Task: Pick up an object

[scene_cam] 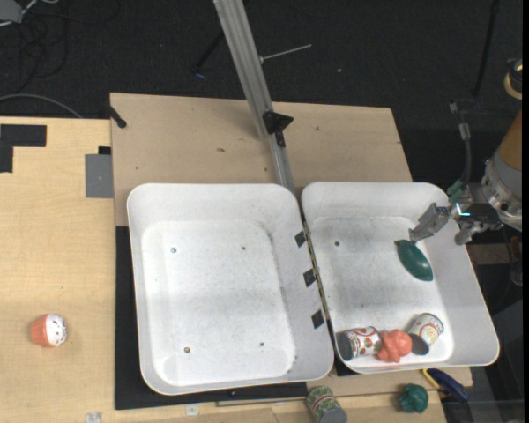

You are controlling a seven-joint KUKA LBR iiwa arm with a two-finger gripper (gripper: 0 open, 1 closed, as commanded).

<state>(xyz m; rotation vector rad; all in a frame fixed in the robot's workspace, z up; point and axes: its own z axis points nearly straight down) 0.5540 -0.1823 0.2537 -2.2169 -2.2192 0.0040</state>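
Gripper [447,222] hovering over the right bin's [370,199] far right edge, fingers spread, pinching nothing. Green leaf-shaped piece [415,260] just below the fingertips, apart from them. Best to drop straight down, straddle its narrow width, then pinch before lifting.

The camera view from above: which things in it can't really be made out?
- End effector: small and dim in the camera view, its shape hard to read.
- Arm: cut off by the right edge.
- Two cans in the right bin: labels too small to read.
- Can and green lump below the bins: cropped by the bottom edge.
- Red toy: too small to identify.
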